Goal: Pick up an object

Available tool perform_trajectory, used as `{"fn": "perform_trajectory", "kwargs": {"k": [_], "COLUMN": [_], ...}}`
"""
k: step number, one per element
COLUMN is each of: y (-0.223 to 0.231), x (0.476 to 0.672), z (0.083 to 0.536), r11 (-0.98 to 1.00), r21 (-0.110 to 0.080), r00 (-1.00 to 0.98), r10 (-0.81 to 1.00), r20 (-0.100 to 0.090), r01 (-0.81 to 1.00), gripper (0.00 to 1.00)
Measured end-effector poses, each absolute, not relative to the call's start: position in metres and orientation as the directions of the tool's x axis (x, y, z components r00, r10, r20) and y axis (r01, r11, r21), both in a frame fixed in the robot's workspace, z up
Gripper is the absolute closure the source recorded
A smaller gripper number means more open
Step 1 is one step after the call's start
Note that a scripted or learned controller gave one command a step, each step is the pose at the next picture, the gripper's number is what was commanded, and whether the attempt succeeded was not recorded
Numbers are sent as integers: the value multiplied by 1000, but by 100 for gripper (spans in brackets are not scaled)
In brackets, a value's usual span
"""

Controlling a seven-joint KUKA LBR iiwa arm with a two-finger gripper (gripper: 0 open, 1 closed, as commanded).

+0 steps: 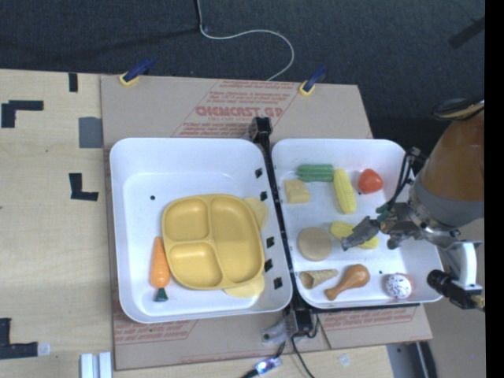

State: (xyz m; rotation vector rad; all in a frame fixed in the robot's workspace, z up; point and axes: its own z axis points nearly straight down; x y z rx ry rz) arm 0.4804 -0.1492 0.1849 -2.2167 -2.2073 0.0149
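Nearest me in the right bin (391,146) lies the drumstick (347,280): light, stiff plastic, I'd judge, best taken across its thin shank (the fat end looks slippery). Farther back, my gripper (356,237) hovers over a yellow piece (344,229); whether the fingers are apart, I cannot tell.

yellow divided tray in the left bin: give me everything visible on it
The yellow divided tray looks like matte plastic with rounded corners and three compartments: two on top, one wider below. It lies flat and slightly rotated in the left bin. A toy carrot lies along its left edge. A pale yellow piece pokes out from under its lower right corner.
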Motion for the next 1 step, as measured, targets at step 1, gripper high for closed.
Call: {"fn": "perform_trajectory", "kwargs": {"k": [1], "y": [-149], "x": [484], "z": [191], "r11": [0], "r21": [-2], "r00": [0], "r10": [1000], "r20": [0], "r01": [1000], "gripper": [0]}}
